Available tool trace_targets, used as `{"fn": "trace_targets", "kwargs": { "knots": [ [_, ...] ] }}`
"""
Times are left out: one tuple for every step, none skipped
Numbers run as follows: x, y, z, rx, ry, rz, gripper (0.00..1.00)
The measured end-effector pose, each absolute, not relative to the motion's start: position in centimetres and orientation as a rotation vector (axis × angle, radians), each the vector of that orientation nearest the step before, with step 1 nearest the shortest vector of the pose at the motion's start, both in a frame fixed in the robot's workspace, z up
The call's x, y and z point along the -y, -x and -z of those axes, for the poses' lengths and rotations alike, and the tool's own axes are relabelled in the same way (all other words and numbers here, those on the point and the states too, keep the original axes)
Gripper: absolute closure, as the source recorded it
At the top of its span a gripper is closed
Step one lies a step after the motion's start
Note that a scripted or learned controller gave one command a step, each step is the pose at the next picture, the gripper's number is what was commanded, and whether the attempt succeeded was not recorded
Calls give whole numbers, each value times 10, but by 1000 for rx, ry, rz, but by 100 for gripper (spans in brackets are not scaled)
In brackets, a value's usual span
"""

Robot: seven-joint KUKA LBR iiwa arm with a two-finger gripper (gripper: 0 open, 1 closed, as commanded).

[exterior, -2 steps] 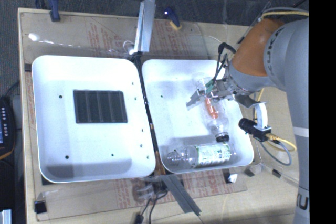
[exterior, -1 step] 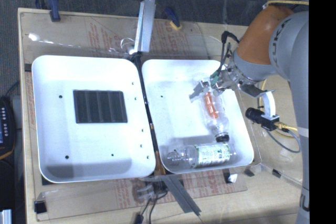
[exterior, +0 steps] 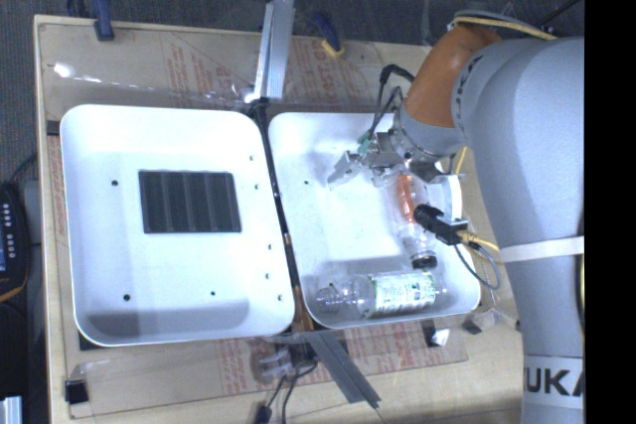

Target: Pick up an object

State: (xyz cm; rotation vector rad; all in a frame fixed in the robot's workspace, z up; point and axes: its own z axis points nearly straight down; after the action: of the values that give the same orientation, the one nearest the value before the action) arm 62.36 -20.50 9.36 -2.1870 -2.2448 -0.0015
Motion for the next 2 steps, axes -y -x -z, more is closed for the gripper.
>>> {"fn": "trace_targets", "kwargs": {
  "knots": [
    [209,-605,-195,2343,2093,0,0],
    [209,-600,-207,2484,1924,-1,0]
  ]
}}
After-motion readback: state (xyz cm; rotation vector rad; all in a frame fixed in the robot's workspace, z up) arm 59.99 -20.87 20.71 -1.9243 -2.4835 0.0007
